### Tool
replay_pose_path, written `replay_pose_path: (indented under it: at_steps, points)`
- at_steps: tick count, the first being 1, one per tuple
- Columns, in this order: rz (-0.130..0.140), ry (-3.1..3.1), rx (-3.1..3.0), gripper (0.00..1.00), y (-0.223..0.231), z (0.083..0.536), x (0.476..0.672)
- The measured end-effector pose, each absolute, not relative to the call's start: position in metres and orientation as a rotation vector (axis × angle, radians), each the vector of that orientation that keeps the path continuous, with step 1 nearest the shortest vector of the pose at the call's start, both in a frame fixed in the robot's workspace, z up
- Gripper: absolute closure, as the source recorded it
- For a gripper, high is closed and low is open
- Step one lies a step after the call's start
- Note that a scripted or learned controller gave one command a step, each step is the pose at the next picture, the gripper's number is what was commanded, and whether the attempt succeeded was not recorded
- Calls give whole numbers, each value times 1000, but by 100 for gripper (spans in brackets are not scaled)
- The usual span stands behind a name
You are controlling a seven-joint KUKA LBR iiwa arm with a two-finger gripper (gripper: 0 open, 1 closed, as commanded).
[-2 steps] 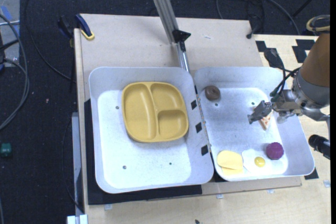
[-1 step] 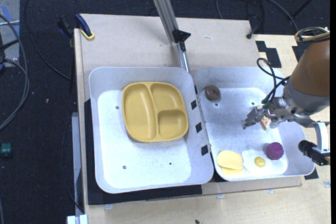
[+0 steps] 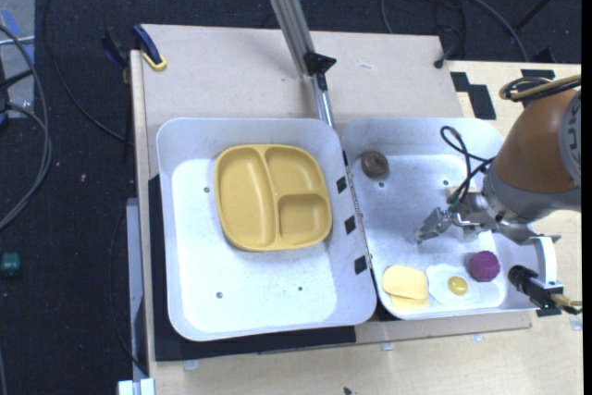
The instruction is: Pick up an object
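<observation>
The right bin (image 3: 407, 190) holds a small brown round object (image 3: 374, 165) near its far left, a yellow block (image 3: 405, 283) at the front, a white piece with a yellow centre like a fried egg (image 3: 453, 283) beside it, and a purple ball (image 3: 482, 266) at the front right. My gripper (image 3: 433, 227) hangs over the middle of this bin, left of the purple ball and above the yellow block. Its metal fingers point left and nothing shows between them.
The left bin (image 3: 185, 291) carries a yellow divided plate (image 3: 273, 196) with three compartments. A slanted metal pole (image 3: 287, 5) rises from the seam between the bins. Black cables loop by my wrist over the right bin's far edge.
</observation>
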State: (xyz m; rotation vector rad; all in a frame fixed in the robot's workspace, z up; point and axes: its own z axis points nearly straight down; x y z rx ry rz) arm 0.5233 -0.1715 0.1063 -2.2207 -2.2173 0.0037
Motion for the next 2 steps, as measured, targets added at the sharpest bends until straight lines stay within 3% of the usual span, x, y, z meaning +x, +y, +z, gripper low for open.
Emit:
replay_pose_path:
  at_steps: [1,2]
  points:
    - [0,-2220,-2224,100,-171,120,525]
    - [-3,-2223,-2226,100,-174,167,517]
